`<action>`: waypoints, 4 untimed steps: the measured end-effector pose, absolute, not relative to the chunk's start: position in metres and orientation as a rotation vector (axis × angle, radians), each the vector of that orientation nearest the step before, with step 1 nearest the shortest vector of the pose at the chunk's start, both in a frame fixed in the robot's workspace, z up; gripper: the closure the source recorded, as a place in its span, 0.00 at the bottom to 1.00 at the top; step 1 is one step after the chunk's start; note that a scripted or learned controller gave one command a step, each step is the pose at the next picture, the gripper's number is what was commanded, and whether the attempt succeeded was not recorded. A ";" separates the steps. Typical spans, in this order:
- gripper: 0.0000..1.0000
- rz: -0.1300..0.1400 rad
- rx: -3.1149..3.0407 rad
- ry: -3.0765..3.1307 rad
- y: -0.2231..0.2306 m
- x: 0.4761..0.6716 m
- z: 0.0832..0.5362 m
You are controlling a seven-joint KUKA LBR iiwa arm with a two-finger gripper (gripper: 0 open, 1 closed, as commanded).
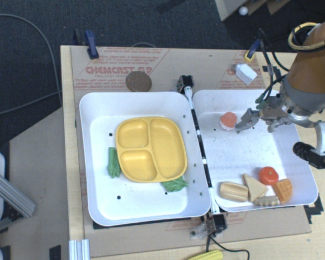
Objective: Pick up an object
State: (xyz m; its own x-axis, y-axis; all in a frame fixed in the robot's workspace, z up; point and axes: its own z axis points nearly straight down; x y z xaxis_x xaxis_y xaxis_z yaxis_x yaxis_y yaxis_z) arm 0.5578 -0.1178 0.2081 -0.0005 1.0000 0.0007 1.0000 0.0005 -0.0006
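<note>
While left bin (95, 145) holds yellow tray (150, 148), right bin (303, 156) holds food pieces (255, 188).

The end effector (245, 121) hangs beside a pink-and-white piece (228, 120) in the right bin (306, 150).

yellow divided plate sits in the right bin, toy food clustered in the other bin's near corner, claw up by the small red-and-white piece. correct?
Not quite. The camera view shows the yellow divided plate in the left bin, not the right one. The toy food is clustered in the right bin's near corner, and the claw is by the small red-and-white piece.
</note>
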 end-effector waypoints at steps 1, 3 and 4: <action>0.00 0.002 -2.222 -2.219 -0.164 0.507 0.170; 1.00 -0.003 -2.225 -2.222 -0.169 0.480 0.094; 1.00 0.000 -2.219 -2.220 -0.127 0.479 0.084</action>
